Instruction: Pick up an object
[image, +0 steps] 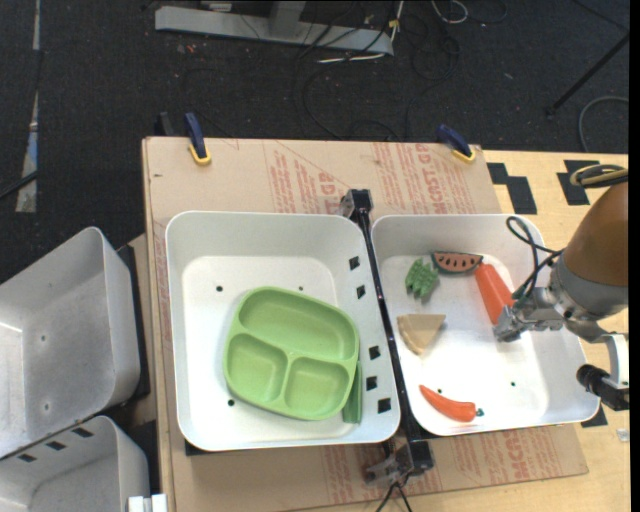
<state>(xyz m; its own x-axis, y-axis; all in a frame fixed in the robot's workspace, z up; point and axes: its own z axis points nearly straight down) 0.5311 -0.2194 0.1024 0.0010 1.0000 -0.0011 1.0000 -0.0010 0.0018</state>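
The right bin (530, 400) holds several toy foods: a watermelon slice (456, 263), a green leafy piece (422, 279), an orange carrot (492, 292), a tan wedge (421, 331) and a red chili pepper (449, 403). My gripper (509, 328) hangs low over the right part of this bin, just below the lower end of the carrot. From above its tip is small and dark, and nothing shows between its parts. The arm's orange band (610, 240) sits at the right edge.
The left bin (200, 300) carries a green divided tray (292, 352). A black clamp (358, 203) sits where the two bins meet at the back. Yellow clamps (199, 150) hold the cardboard bench top. White tubs (60, 340) stand off the bench at the left.
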